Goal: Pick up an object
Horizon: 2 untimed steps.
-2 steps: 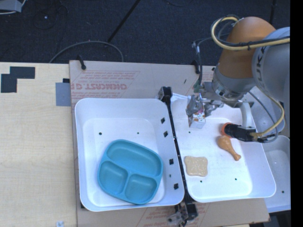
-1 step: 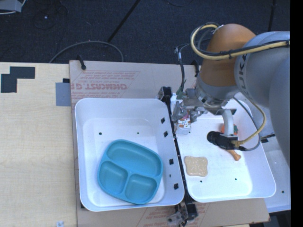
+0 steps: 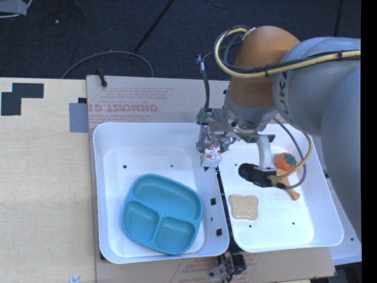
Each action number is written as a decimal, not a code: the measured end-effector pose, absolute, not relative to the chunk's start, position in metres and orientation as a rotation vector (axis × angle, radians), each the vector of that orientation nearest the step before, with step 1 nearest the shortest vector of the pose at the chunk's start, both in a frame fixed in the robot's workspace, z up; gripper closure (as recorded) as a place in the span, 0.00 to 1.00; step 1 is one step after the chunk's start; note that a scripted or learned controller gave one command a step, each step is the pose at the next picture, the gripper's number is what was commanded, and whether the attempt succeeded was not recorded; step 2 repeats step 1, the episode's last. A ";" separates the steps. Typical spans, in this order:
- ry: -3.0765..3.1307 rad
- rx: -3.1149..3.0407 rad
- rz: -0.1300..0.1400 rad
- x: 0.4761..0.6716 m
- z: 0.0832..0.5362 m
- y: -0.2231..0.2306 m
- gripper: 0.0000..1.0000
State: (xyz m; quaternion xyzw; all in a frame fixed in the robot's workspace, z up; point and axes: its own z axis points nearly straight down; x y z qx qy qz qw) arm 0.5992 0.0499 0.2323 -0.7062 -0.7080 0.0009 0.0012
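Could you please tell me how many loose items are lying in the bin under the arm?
2. A beige toast-shaped piece lies near the front of the bin; an orange toy lies farther back, beside the arm. The arm may hide others.

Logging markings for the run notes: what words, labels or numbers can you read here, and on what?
Cardboard behind the bins: one line of red print, upside down in this view, too blurred to quote.
Same cardboard, front edge: faint red print, unreadable.
Claw: a small red-and-white patch by it, too small to tell if it is print.
Blue tray: no text seen.
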 end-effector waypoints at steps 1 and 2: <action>-2.222 -2.215 0.006 0.588 0.219 0.097 1.00; -2.222 -2.215 0.006 0.588 0.219 0.097 1.00</action>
